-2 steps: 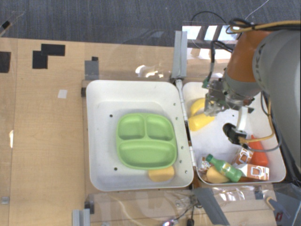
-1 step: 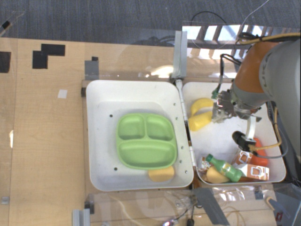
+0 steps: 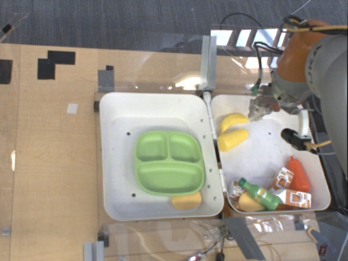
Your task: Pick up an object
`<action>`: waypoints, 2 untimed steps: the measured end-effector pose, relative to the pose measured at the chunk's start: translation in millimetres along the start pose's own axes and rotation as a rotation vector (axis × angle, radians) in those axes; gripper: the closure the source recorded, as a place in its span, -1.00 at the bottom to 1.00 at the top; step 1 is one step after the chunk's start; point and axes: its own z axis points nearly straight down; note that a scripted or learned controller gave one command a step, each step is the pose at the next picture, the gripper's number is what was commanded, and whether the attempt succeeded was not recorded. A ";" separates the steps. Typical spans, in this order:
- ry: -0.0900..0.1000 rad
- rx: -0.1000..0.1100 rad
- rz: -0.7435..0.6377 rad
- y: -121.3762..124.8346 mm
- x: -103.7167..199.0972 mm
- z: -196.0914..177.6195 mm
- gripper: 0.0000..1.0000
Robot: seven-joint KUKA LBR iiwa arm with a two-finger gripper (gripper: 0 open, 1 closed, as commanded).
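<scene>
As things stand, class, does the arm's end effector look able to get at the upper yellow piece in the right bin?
Probably yes: the end effector hangs just right of the upper yellow piece, with bare bin floor between them and nothing lying on top of it.

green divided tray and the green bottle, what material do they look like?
Green divided tray: looks like moulded plastic with a matte finish, going by its even colour, soft rounded ridges and lack of sharp glare. Green bottle: probably glossy plastic, since small highlights run along its body; could be a toy.
</scene>
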 end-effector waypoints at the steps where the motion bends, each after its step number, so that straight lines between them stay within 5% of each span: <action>1: 0.001 0.003 -0.032 -17.3 21.2 45.7 -1.00; 2: -0.002 -0.009 -0.011 -91.2 -20.9 50.7 -1.00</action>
